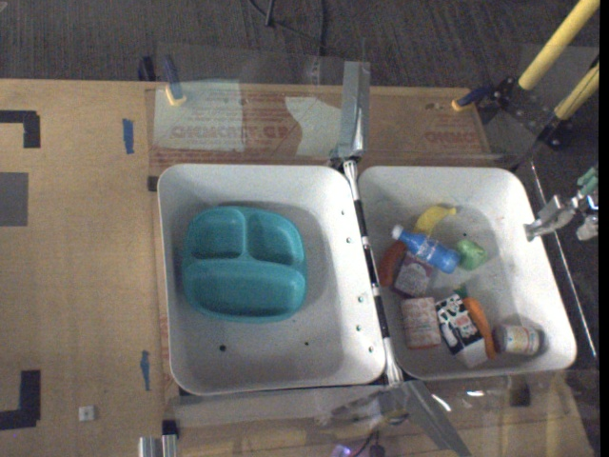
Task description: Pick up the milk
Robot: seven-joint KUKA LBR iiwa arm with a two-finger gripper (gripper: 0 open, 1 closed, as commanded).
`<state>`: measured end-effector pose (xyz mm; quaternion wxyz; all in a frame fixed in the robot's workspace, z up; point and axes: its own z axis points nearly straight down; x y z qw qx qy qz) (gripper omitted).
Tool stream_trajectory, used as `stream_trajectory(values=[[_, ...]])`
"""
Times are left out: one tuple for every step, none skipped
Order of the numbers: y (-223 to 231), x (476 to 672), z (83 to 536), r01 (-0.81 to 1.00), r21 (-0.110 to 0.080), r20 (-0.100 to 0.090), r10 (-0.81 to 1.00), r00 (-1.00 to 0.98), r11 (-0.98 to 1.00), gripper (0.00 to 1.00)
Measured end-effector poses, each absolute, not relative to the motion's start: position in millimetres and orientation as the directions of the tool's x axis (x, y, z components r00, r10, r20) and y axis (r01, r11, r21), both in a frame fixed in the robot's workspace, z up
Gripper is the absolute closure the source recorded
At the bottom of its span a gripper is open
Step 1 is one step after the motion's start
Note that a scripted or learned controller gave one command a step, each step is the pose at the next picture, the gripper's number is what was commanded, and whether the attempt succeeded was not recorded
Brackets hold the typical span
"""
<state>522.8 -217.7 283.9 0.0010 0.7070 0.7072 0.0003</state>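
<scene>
The milk [459, 325] is a small white carton with black cow patches. It lies flat near the front of the right bin [533, 284], between a pinkish packet [420, 322] and an orange carrot-like piece [481, 327]. My gripper [550, 219] hangs at the far right, over the right bin's outer rim. It is well apart from the milk, up and to the right of it, and nothing shows in its grasp.
The right bin also holds a blue bottle [427, 249], a yellow banana-like piece [436, 218], a green item [470, 253], a small carton [413, 276] and a can [520, 339]. A teal divided plate [245, 261] lies in the left bin [190, 350].
</scene>
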Motion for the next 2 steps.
stream_trajectory(values=[[-180.0,484.6,191.1,1.0,0.0,0.0,1.0,0.025,-0.025,0.0],[-132.0,480.8,99.3,0.998,0.002,-0.001,0.998,-0.068,0.068,0.0]])
